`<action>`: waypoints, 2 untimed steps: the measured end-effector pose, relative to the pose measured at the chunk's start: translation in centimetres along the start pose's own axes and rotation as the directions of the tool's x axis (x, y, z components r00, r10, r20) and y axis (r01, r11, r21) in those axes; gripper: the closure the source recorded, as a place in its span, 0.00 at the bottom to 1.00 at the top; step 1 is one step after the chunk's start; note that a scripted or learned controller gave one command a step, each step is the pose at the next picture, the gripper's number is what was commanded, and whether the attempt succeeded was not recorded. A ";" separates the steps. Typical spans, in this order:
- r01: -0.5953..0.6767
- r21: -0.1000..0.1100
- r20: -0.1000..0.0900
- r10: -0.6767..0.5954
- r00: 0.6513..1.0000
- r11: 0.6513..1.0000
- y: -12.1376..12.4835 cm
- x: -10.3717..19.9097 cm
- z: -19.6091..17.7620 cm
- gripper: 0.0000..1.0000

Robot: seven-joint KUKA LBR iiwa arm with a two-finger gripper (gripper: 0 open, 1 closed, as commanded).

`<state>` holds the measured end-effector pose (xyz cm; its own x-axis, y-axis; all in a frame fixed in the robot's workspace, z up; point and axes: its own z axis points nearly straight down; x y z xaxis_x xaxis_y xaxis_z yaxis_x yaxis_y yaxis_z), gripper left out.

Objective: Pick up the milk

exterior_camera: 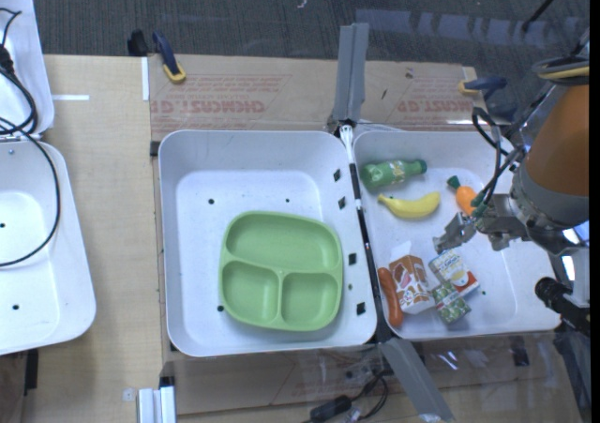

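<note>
Claw (457, 232) hangs low in the right bin (506, 313), nothing between its fingers; whether they are apart or together I cannot tell. Milk (451, 267) lies just at its 6 o'clock, banana (411, 205) at its 10 o'clock.

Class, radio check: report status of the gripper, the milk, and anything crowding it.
Gripper above right bin, holding nothing. Milk lying just below it. Snack packet and green carton pressed against milk.

bins (169, 252) – 2 | tray (281, 269) – 1 | bottle (394, 172) – 1 | banana (411, 205) – 1 | cartons (450, 269) – 2
</note>
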<state>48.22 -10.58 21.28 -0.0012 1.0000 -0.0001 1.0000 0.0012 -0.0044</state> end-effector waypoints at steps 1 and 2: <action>0.235 -0.002 0.001 -0.235 0.972 0.972 -0.4 11.4 2.2 0.00; 0.303 -0.003 0.001 -0.303 0.953 0.953 -0.4 3.6 2.2 0.00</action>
<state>47.77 -6.98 19.10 -0.3044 0.9525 -0.0001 0.9525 0.3044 -0.0012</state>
